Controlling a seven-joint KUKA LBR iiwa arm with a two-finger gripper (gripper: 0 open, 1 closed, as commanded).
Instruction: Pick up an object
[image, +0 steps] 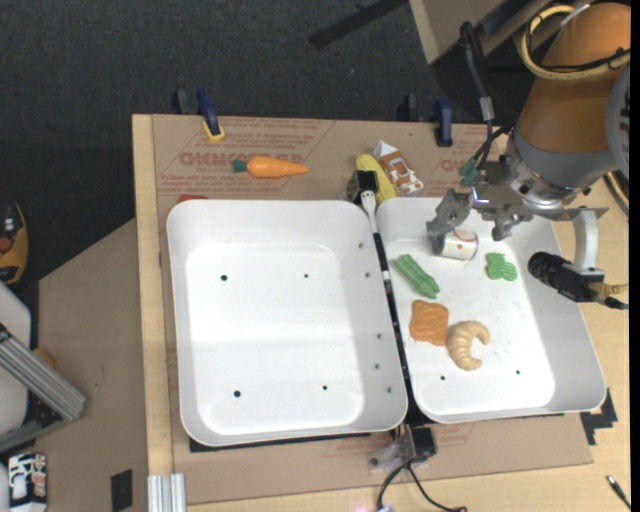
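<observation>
Hand (468, 222), fingers spread, hovers in the right bin (560, 385) directly over a small white block (460, 246), which lies between the fingertips, ungrasped.

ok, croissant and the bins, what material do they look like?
Croissant: probably molded plastic toy food; smooth tan surface with a slight sheen and ridged segments. Bins: likely thin formed plastic; uniform glossy white, rounded corners, soft glare. Neither is certain from looks alone.
</observation>
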